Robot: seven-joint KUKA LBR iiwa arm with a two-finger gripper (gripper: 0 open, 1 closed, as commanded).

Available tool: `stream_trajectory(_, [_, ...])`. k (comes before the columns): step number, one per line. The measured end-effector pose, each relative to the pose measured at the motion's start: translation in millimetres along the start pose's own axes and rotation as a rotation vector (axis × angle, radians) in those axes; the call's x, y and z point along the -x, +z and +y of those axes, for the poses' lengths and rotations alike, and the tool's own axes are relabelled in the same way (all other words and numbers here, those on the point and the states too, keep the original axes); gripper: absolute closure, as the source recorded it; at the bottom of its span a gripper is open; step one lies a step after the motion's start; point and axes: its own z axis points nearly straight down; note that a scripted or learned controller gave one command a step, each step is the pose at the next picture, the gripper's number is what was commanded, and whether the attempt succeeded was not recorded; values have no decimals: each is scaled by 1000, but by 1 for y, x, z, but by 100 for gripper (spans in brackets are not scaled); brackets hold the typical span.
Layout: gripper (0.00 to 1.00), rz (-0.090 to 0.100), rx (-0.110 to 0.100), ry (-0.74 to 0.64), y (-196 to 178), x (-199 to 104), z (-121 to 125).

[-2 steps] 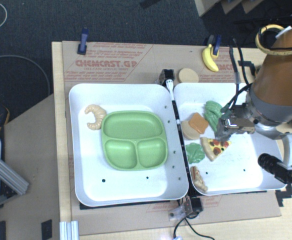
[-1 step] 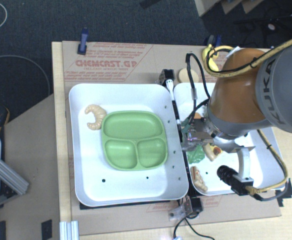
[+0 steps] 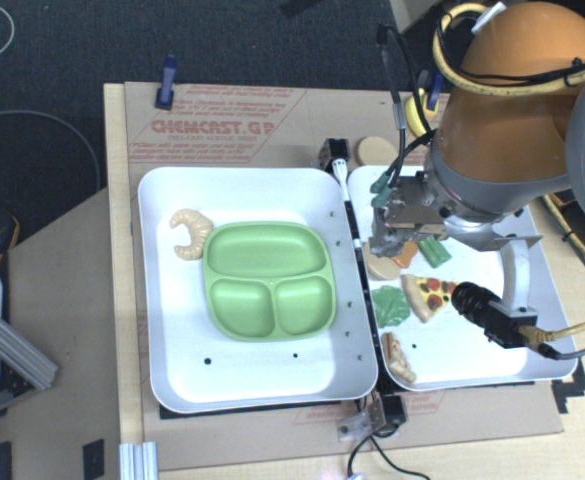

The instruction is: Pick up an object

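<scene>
Toys lie crowded just under my tool (image 3: pixel 404 236), which hangs low over the near-left part of the right bin (image 3: pixel 472 368), close to the divide between the two bins. I cannot tell whether it is gripping anything or how it is set. Touching its lower edge are an orange piece (image 3: pixel 405 255) and a green block (image 3: pixel 434 252). Just below those sit a pizza slice (image 3: pixel 427 296) and a green leaf (image 3: pixel 390 308). Well off to its left, in the left bin (image 3: pixel 172 368), rests a green divided plate (image 3: pixel 269 278) with a croissant (image 3: pixel 190 232) beside it.
</scene>
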Motion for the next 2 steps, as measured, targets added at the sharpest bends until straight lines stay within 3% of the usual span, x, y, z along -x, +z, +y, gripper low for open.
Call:
stream_trajectory(1, [100, 3, 5, -3, -138, -56, 1])
stream_trajectory(2, [100, -7, -23, 11, -30, 1, -3])
